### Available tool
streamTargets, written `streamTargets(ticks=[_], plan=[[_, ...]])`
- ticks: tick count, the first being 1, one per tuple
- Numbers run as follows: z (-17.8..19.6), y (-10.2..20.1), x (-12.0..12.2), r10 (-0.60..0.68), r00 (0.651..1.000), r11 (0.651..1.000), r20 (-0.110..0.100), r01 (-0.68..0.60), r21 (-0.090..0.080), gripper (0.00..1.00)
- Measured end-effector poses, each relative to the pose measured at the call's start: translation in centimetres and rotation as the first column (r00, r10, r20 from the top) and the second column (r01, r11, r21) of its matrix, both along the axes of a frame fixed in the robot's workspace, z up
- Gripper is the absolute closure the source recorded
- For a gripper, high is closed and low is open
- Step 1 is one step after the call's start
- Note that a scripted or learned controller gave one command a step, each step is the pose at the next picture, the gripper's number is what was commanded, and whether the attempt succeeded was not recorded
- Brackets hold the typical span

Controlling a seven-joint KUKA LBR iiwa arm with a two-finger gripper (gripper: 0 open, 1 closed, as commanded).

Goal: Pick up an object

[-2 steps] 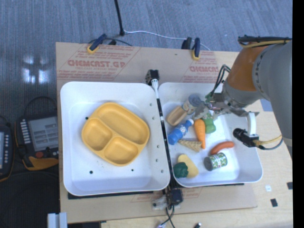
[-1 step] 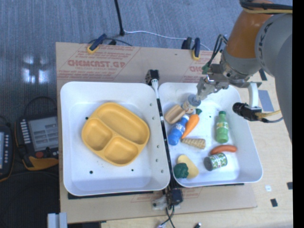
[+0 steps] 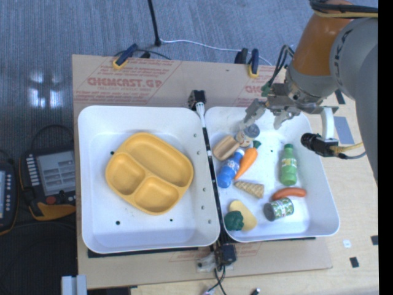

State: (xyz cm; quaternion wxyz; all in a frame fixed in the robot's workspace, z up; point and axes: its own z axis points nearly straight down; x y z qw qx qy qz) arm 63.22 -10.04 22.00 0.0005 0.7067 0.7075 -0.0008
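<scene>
My gripper point(image 3: 268, 116) hangs over the far part of the right bin point(image 3: 319, 223), its two fingers spread open with nothing between them. Just below and left of it lie a small grey-blue piece point(image 3: 250, 130) and a tan bread-like piece point(image 3: 227, 146). Further down are an orange carrot point(image 3: 246, 161), a blue bottle point(image 3: 228, 172), a green bottle point(image 3: 288, 164), a waffle cone point(image 3: 250, 188), a red sausage point(image 3: 288, 193), a green-labelled can point(image 3: 279, 209) and a yellow fruit with a green lump point(image 3: 238, 217).
The left bin point(image 3: 98, 220) holds a yellow three-part plate point(image 3: 149, 172). A black clamp point(image 3: 197, 98) sits at the far end of the ridge between the bins. A black cable and connector point(image 3: 319, 143) hang off the wrist over the right bin's edge.
</scene>
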Motion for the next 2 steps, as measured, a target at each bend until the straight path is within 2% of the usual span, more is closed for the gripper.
streamTargets(ticks=[1,2], plan=[[-11.2,0.4,-2.6,-0.001,1.000,1.000,0.001,0.001,0.001,0.00],[-11.9,0.3,-4.7,-0.002,1.000,1.000,0.025,0.002,0.000,0.00]])
